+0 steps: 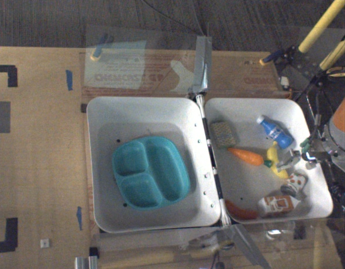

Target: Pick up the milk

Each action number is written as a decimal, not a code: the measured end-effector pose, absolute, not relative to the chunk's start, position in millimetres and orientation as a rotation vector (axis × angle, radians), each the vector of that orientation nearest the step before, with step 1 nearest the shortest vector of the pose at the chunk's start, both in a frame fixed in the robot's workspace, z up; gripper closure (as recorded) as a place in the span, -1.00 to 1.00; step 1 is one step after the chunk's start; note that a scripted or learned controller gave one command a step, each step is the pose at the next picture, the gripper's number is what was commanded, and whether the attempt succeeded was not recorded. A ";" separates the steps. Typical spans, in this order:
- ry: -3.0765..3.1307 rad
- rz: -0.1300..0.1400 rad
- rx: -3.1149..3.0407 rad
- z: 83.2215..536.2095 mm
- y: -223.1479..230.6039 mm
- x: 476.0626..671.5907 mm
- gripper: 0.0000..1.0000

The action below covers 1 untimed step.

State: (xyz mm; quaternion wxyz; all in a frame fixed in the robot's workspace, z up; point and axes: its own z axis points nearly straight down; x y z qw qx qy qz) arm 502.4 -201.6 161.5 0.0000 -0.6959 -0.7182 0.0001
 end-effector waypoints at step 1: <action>-2.316 -0.002 -2.128 144.6 -222.6 555.3 -1.00</action>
